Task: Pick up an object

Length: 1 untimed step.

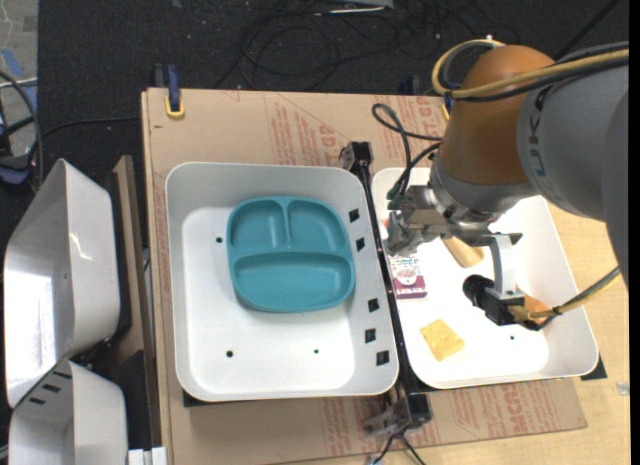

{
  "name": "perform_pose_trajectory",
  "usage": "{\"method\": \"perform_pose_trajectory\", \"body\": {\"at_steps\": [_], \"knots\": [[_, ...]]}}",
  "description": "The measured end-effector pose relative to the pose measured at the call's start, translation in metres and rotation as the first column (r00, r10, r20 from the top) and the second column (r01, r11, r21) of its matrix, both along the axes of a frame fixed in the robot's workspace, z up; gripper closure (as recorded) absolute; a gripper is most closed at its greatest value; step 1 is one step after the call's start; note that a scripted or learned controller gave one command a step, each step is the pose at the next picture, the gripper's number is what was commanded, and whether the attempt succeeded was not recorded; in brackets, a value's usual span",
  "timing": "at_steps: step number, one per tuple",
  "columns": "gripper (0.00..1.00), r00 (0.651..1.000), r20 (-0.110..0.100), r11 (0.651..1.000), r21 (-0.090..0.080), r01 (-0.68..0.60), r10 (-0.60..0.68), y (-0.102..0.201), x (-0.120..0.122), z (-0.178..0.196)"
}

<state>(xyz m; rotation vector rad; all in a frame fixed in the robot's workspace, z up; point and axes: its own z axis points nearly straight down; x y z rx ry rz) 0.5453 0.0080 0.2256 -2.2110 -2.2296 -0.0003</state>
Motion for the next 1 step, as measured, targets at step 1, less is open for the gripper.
{"method": "perform_pose_trajectory", "body": {"at_steps": [1], "knots": [[1.00,1.000,0.002,1.000,0.001,-0.002,0.002,0.0623,0.0008,0.0101]]}}
